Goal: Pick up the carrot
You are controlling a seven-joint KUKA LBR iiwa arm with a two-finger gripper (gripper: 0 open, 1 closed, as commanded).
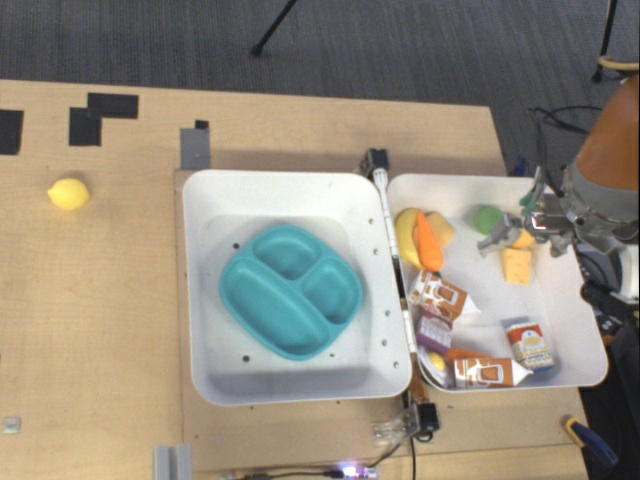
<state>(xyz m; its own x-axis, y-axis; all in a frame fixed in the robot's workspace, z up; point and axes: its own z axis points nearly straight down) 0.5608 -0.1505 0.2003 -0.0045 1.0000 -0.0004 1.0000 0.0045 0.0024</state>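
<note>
1 smooth tapered orange carrot point(428, 242) lies near the right bin's point(590, 340) left edge; gripper point(508, 234) fingers spread, holding nothing, beside 1 yellow cheese wedge point(517, 265).

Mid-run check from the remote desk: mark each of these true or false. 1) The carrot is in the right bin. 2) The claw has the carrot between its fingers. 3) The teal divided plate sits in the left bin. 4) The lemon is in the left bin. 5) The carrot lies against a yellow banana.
1) True: the carrot lies in the right bin, near its left wall.
2) False: the claw is above the far right part of that bin, next to a yellow cheese wedge, well apart from the carrot.
3) True: the teal plate rests in the left bin.
4) False: the lemon sits on the bare bench, left of both bins.
5) True: the carrot lies across the banana.
</note>
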